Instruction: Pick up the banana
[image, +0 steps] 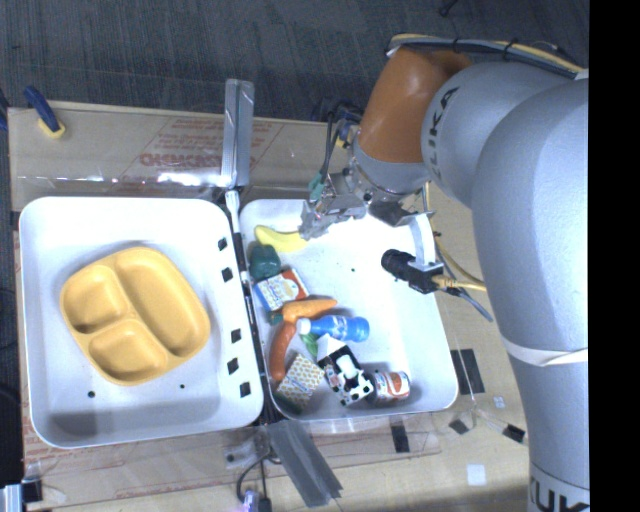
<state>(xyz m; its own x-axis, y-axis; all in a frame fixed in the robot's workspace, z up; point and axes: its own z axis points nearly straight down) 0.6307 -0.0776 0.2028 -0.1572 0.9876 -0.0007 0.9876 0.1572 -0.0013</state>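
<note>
The yellow banana (276, 238) lies at the back left corner of the right bin (415, 330), close to the wall. My gripper (312, 222) hangs just over the banana's right end, reaching in from the right. The gripper tip covers that end of the banana, and whether they touch cannot be told.
Just in front of the banana sit a dark green object (265, 262) and a snack packet (279, 291). Further forward lie an orange carrot (309, 308), a blue bottle (337, 328), a cow toy (346, 376) and a can (392, 385). The left bin (40, 400) holds a yellow divided plate (135, 312).
</note>
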